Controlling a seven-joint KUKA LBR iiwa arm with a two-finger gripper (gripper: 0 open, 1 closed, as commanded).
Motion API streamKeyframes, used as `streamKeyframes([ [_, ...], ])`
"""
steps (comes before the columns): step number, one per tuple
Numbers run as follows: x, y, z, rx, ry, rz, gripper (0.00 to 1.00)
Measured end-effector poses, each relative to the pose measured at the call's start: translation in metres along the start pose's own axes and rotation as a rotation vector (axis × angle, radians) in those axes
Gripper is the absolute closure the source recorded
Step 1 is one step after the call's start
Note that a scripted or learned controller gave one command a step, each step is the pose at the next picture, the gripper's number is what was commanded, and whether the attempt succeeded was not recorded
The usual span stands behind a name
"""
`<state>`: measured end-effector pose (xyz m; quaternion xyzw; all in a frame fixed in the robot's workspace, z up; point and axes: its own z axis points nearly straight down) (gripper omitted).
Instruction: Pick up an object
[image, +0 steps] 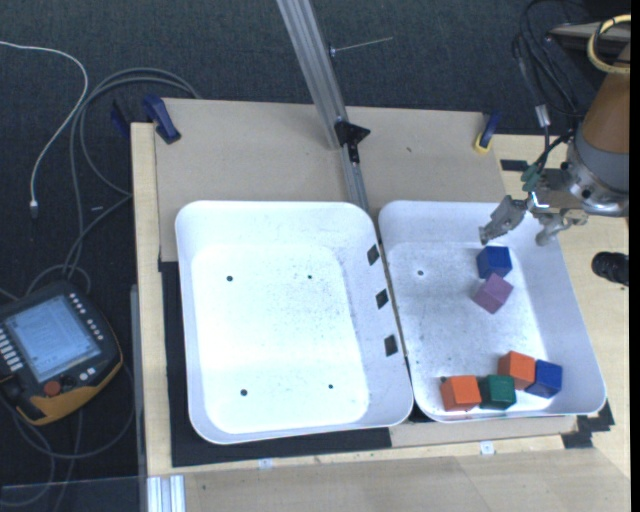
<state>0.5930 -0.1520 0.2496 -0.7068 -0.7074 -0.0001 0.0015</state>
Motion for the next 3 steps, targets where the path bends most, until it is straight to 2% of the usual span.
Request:
streamKeyframes([
  [1, -0.013, 0.035, 0.135, -0.006, -0.008, 0.001, 0.00],
  [2, -0.055, 0.077, 0.146, 0.000, -0.001, -0.001, 0.00],
  [3, 0.007, 0.035, 0.150, 0.002, 0.002, -0.004, 0.00],
])
